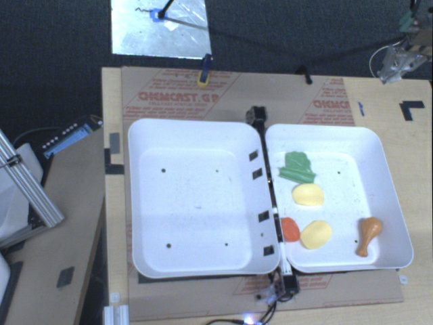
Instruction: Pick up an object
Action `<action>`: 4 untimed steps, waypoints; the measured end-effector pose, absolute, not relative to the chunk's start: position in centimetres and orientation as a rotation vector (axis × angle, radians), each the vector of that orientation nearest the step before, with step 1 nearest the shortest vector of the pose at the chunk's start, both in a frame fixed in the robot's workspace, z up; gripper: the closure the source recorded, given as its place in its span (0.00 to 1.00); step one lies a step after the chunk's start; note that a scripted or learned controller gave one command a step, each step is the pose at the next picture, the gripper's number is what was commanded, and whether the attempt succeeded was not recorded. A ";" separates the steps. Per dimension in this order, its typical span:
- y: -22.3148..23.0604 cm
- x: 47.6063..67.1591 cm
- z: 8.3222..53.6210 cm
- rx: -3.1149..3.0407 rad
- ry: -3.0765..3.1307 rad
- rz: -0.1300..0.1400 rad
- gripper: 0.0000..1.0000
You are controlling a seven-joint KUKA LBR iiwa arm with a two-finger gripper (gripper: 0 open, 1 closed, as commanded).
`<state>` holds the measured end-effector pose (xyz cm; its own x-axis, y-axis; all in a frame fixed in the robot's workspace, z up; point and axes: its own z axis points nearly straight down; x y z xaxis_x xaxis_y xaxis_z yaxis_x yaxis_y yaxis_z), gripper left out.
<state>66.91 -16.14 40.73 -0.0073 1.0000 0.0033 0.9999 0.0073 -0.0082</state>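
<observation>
The right bin (379, 147) holds several small objects. A green leafy piece (298, 167) lies near its middle, with a yellow lump (308, 195) just below it. A second yellow lump (316, 234) sits nearer the front, and a red-orange piece (289, 229) rests against the divider. A brown drumstick-shaped object (367, 234) lies at the front right. My gripper (404, 58) shows as a pale metallic shape at the upper right edge, high and far from both bins, with nothing visibly in it.
The left bin (145, 181) has bare white walls and floor. A black hinge strip (267, 188) joins the two bins. A shiny metal sheet (161, 19) lies on the dark floor beyond the bench. An aluminium rail (30, 188) stands at the left.
</observation>
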 end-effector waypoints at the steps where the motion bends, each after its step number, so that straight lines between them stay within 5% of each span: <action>1: -18.3 66.8 54.5 -2.231 -2.236 -0.012 1.00; 2: -17.8 66.8 39.2 -2.214 -2.216 0.009 1.00; 3: -20.1 66.8 54.6 -2.234 -2.236 -0.013 1.00; 4: -17.6 66.8 40.0 -2.208 -2.220 0.008 1.00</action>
